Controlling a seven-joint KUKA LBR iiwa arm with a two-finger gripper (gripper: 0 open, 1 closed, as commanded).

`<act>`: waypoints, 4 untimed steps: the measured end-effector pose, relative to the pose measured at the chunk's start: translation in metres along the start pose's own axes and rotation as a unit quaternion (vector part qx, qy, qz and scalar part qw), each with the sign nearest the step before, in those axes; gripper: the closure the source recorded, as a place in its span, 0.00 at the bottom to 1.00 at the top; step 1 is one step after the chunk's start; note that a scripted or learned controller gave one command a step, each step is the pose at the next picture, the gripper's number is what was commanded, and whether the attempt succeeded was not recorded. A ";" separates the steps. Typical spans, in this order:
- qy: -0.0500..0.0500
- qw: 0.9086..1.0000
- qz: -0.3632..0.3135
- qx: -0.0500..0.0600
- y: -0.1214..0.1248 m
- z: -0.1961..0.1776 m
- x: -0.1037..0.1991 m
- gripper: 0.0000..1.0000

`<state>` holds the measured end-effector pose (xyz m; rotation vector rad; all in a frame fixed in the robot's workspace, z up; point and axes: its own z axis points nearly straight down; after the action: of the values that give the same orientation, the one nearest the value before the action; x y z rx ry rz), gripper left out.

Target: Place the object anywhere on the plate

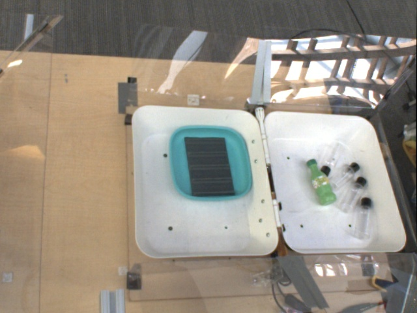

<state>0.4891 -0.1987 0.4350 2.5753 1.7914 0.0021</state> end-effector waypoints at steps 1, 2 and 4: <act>0.000 0.998 0.062 0.000 -0.001 0.000 0.002 0.00; 0.001 0.996 0.087 -0.001 0.004 -0.001 0.004 0.00; 0.001 0.980 0.199 0.000 -0.001 -0.001 0.000 0.00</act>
<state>0.4883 -0.1987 0.4358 2.8812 1.2428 0.0059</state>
